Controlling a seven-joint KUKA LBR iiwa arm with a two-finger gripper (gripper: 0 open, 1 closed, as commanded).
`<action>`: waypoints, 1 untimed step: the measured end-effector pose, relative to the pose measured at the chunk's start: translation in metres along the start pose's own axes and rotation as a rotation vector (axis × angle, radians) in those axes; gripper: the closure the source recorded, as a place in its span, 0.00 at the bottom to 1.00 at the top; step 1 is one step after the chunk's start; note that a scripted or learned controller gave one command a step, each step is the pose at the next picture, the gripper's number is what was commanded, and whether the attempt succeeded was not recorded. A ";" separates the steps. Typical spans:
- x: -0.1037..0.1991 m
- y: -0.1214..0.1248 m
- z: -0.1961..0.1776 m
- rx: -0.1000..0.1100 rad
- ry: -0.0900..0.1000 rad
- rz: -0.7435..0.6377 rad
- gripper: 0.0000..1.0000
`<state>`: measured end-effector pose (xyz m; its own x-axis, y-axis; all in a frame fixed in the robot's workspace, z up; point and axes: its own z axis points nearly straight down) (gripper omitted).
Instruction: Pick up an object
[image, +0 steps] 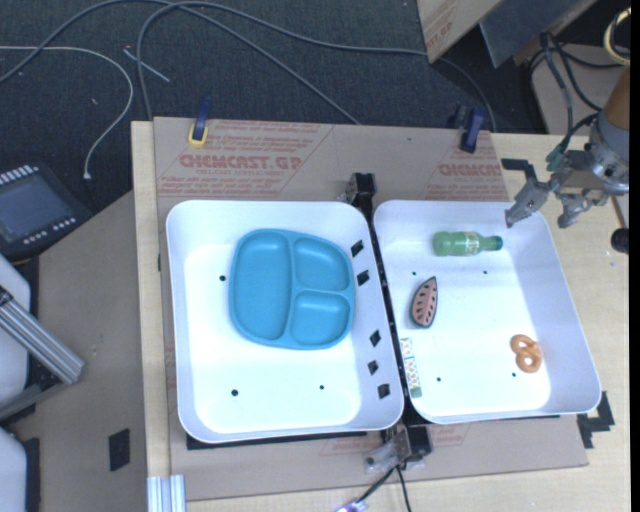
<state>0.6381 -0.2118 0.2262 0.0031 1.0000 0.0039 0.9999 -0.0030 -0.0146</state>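
Note:
In the right bin (560, 300) lie a green bottle (465, 243) on its side near the back, a watermelon-slice toy (424, 301) near the left wall, and a small orange pretzel (526, 352) toward the front right. My gripper (545, 205) hovers over the bin's back right corner, to the right of the bottle. Its fingers are spread apart with nothing between them.
The left bin (190, 300) bears a blue divided plate (291, 288). Clamps and black clips line the seam between the bins (372, 300). Cables and a cardboard box lie beyond the bench at the back.

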 end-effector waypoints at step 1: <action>0.001 0.003 -0.009 -0.015 -0.004 -0.004 0.00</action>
<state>0.6410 -0.2110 0.2356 -0.0007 1.0000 0.0003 1.0000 0.0007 0.0001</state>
